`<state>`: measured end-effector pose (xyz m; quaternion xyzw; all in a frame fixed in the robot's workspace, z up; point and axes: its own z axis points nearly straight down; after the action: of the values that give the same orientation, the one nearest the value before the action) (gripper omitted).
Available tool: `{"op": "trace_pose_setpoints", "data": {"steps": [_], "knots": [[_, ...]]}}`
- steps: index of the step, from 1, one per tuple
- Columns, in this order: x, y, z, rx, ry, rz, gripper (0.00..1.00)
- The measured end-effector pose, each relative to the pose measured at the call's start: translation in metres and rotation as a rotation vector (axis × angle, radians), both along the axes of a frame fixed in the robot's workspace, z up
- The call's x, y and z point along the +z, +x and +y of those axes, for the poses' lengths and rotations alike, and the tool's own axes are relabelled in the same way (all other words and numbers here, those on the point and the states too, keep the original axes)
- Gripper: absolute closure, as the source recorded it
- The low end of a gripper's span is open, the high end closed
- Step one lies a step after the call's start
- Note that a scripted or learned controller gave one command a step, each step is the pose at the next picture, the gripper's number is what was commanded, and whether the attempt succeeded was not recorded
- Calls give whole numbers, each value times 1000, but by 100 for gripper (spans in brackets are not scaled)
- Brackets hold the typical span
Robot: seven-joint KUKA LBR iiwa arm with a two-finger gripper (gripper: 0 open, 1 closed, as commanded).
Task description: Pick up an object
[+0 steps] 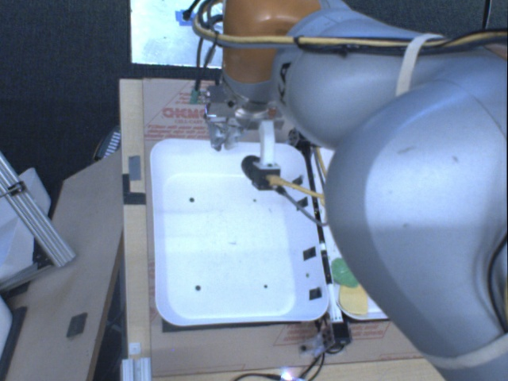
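The bulky grey arm (413, 173) is seen foremost — its hand (225, 137), grip state indiscernible, is poised at the white bin's (230, 244) far edge, well apart from the green and yellow objects (348, 286).

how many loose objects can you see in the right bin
2: a green object and a yellow object just below it, touching, at the arm's edge. The arm covers most of that bin, so more may be hidden.

Even, bright overhead light; shallow white plastic bin (230, 244) nearly washed out. Glare patch on pale panel (171, 22) at 11 o'clock. Big grey arm casing (413, 213) at 3 o'clock soft, out of focus.
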<state>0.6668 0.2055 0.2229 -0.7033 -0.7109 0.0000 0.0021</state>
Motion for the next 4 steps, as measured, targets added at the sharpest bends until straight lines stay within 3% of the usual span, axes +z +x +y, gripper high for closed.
{"op": "trace_pose_setpoints", "data": {"steps": [1,2,3,4], "knots": [[-58,0,31,-4,-2,1,100],[-126,0,29,-5,-4,1,100],[-111,-42,29,-10,-3,-2,100],[-139,3,28,-7,-2,-5,100]]}}
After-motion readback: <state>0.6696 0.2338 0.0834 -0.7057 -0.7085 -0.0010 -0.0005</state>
